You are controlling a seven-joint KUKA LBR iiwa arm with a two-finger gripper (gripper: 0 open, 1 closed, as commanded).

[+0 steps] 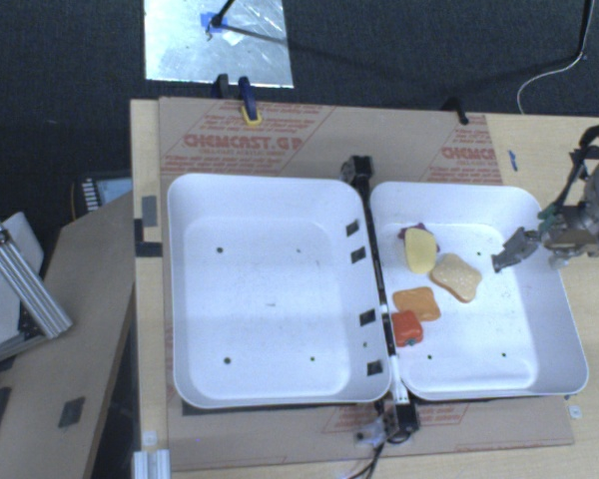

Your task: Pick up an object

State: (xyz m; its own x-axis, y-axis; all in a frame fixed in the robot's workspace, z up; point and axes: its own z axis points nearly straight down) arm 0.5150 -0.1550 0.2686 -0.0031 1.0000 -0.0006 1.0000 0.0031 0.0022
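- The gripper (pixel 509 255) hangs over the right bin (pixel 549 367), near its right wall, with the arm (pixel 589 230) reaching in behind it. How its tips stand, apart or together, I cannot tell from this slanted view, and nothing shows between them.
- The nearest candidate is the tan bread-shaped piece (pixel 456 277), just left of the gripper and a little lower in the view. A descent that lands off its middle could tip or shove the piece instead of catching it.
- Left of the tan piece, and touching or nearly touching it, lies the yellow piece (pixel 420 251), with a small dark object (pixel 411 232) at its upper edge. A close on the tan piece could also nip the yellow one, and a double catch would probably slip.
- Below the tan piece sits the flat orange piece (pixel 417 302), and below that the red block (pixel 407 327), which lies just beside the divider (pixel 374 267) between the bins. A finger may have no room on the divider side of the red block, so a try there could strike the wall.
- All four pieces look low and smooth, so I judge a shallow close would slide off their tops.
- The left bin (pixel 270 297) lies well apart from the gripper.
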